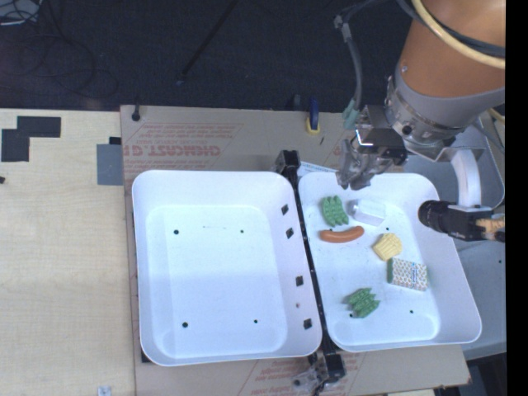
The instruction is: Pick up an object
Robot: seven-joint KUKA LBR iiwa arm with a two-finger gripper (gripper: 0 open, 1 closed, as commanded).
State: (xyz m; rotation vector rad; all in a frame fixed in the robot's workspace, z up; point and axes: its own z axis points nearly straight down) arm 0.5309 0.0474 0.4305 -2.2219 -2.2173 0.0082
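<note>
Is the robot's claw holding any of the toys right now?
No. The gripper hangs above the right bin, with no toy between its fingers.

Red lettering runs across the cardboard sheet point(206, 143) under my two white bins, printed upside down from this angle and too blurred for me to read with certainty. More red print shows on the sheet's near edge below the bins, equally unreadable. A small patterned packet point(409, 275) bears no legible words.

Two smooth white plastic bins point(216, 190), brown printed cardboard sheet point(206, 139) beneath, pale wood-grain bench point(58, 246), glossy orange arm band point(458, 31)
</note>
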